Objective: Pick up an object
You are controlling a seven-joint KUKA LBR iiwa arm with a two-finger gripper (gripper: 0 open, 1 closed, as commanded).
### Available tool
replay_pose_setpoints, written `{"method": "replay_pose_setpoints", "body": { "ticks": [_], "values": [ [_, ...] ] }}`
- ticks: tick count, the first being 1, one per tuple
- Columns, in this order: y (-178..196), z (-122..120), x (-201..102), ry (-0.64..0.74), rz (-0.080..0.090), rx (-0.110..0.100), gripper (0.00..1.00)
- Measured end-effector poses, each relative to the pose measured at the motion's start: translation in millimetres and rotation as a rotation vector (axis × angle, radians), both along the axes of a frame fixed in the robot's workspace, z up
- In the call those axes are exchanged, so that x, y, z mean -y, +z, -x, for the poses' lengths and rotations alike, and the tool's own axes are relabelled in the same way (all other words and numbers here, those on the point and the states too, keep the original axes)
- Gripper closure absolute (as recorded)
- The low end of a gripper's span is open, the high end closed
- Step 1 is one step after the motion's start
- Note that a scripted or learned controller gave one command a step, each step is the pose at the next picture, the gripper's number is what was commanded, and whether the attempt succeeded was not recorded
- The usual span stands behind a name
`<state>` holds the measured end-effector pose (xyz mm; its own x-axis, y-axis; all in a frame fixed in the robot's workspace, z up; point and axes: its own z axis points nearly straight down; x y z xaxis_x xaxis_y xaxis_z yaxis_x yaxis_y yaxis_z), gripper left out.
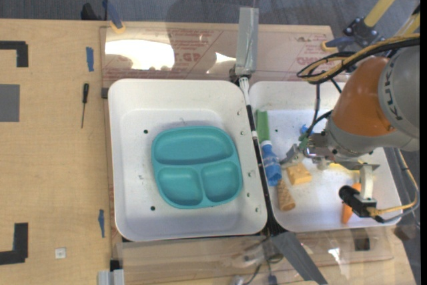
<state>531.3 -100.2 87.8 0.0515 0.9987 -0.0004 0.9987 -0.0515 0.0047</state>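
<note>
Yellow wedge-shaped foam block (299, 175) is seen lying in the right white bin (393, 207), beside a blue ridged plastic tube (270, 163) and a green stick (262, 125). Whether the fingers are apart cannot be told. A teal divided plastic plate (197, 165) is seen in the left bin (127, 163).

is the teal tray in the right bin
No, the teal tray lies in the left bin, beside the right bin.
</note>
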Motion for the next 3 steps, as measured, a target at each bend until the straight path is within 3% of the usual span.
{"method": "replay_pose_setpoints", "body": {
  "ticks": [1, 2, 3],
  "values": [
    [0.3, 6.4, -1.0, 0.030, 0.001, 0.004, 0.00],
    [11.7, 5.3, -0.5, 0.027, 0.001, 0.009, 1.00],
    [132.6, -41.3, -41.4, 0.065, -0.001, 0.007, 1.00]
  ]
}}
